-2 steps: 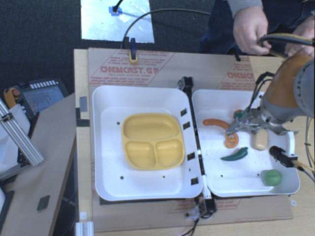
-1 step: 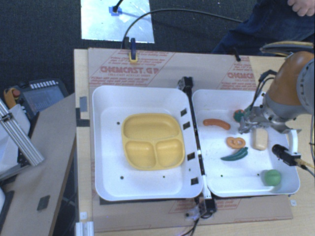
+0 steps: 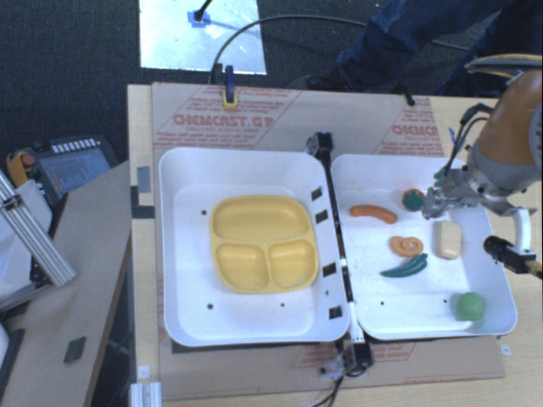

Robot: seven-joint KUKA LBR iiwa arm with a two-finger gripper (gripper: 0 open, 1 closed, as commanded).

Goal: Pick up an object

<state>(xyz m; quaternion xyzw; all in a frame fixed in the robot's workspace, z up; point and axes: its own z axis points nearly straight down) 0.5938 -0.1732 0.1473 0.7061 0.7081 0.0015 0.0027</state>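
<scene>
Cream block (image 3: pixel 448 239): lies in right bin (image 3: pixel 424 325), just below pincer (image 3: pixel 435 206).
Pincer: finger state cannot be told; nothing seen held.
Technique: descend straight, straddle block, avoid teal ball (image 3: pixel 413 198) alongside.

Glossy plastic bins (image 3: pixel 254 164), matt yellow tray (image 3: pixel 259 253)

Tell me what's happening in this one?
A grey arm reaches in from the right over the right bin, its pincer low near a teal piece and a cream block. I can't see anything held. Also in that bin: a sausage, an orange slice, a green pepper and a green ball. The left bin holds a yellow tray.
</scene>
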